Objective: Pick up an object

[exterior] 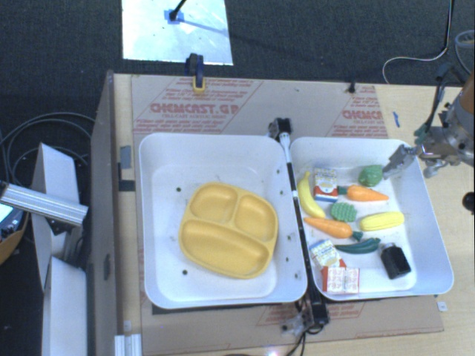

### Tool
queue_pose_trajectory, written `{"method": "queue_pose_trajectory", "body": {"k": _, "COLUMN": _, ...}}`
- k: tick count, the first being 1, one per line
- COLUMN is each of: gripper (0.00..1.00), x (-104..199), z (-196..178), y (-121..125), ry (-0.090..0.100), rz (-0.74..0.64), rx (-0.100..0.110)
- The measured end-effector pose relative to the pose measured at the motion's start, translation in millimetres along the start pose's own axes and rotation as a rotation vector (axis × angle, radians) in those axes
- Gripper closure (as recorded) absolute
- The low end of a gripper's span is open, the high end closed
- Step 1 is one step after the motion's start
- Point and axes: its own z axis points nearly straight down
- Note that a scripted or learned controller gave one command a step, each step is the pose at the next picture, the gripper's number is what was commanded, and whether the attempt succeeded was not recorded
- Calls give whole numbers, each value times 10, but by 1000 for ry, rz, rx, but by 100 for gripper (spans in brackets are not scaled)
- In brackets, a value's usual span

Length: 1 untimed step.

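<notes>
The gripper (399, 160) hangs over the upper right corner of the right bin (434, 232), its grey fingers pointing down and left toward a green broccoli piece (371, 175); whether it is open or closed cannot be told, and nothing is seen between its tips. The arm (454, 128) enters from the right edge of the view.

The right bin holds the loose objects, crowded toward its left and middle. A banana (308, 197) lies along the left wall. Beside it stand a small carton (324, 185), a carrot (367, 194), a ridged green piece (343, 212), a yellow corn cob (381, 220), a second carrot (329, 228) and a dark green cucumber (361, 245). A black block (395, 261) lies apart toward the lower right. Two small packets (324, 253) (341, 279) sit near the lower left corner. Bare white floor runs along the right wall and the upper rim.

The left bin (159, 199) carries a yellow divided tray (228, 229) near its centre, with open floor on all sides. The two bins meet at a shared middle edge. Both rest on a cardboard sheet (193, 106).
</notes>
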Motion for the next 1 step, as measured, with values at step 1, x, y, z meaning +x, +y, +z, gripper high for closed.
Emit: {"method": "queue_pose_trajectory", "body": {"k": 1, "gripper": 0, "x": 847, "z": 1540, "y": 59, "ry": 6, "rz": -8, "rx": 12}}
